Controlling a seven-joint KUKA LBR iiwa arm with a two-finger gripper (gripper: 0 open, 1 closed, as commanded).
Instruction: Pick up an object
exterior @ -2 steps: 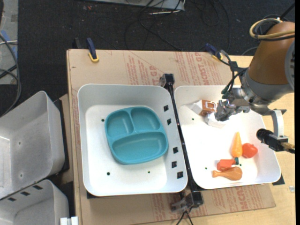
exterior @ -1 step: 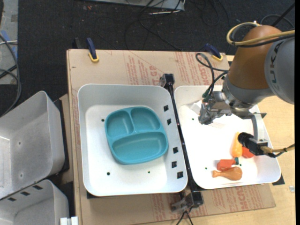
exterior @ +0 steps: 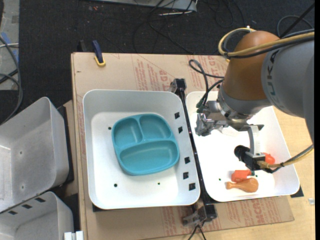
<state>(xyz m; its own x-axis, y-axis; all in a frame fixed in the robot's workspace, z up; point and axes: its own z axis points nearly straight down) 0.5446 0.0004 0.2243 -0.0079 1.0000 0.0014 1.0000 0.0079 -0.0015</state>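
Reaching in from the right, the arm hangs its gripper [exterior: 204, 125] over the left side of the right bin [exterior: 217, 154], grip state impossible to tell, while an orange drumstick toy [exterior: 243, 185] lies apart near that bin's front edge.

The plate [exterior: 145, 145] is teal, bin [exterior: 95, 134] white, drumstick [exterior: 243, 185] tan.
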